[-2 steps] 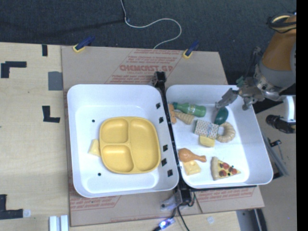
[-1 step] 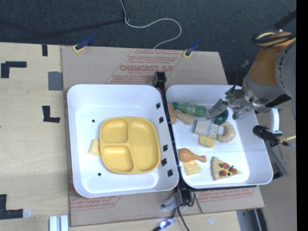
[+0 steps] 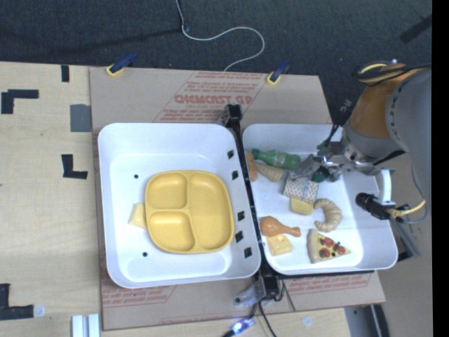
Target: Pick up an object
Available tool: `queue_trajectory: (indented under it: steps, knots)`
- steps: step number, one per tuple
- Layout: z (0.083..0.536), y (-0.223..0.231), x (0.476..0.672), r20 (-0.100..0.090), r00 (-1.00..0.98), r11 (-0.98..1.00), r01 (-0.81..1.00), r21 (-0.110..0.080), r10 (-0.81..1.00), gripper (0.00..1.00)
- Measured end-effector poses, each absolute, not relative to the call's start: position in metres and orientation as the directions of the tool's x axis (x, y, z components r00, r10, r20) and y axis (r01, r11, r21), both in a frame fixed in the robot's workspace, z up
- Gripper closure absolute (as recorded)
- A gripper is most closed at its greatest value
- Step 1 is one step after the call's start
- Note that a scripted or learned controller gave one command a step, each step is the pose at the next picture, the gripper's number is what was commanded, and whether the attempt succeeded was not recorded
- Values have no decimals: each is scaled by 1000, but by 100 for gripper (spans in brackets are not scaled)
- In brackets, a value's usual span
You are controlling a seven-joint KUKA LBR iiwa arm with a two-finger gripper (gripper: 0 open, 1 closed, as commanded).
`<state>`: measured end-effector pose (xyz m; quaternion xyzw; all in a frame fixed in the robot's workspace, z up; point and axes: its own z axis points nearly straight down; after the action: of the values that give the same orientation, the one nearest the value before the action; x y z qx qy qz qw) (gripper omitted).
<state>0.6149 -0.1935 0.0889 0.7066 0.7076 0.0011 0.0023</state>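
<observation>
We are looking at a robotics lab: left of the gripper (image 3: 313, 170), two shallow white plastic bins (image 3: 112, 153) sit on taped-down brown cardboard (image 3: 203, 97) on a wooden bench (image 3: 42, 209), holding plastic toy food (image 3: 326, 246).

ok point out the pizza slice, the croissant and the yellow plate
pizza slice (image 3: 324, 246), camera view, middle of the topping
croissant (image 3: 328, 214), camera view, middle of its curve
yellow plate (image 3: 189, 211), camera view, centre where the dividers meet

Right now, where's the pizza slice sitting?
The pizza slice lies in the right bin, near its front edge, just below the croissant and right of the cheese wedge.
</observation>
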Motion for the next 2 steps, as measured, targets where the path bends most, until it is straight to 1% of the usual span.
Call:
queue_trajectory:
  steps: [1,2]
  knots:
    - [103,-192,617,-1,-5,5,1000,10,1000,100]
    - [149,-191,626,-1,-2,2,1000,4,1000,100]
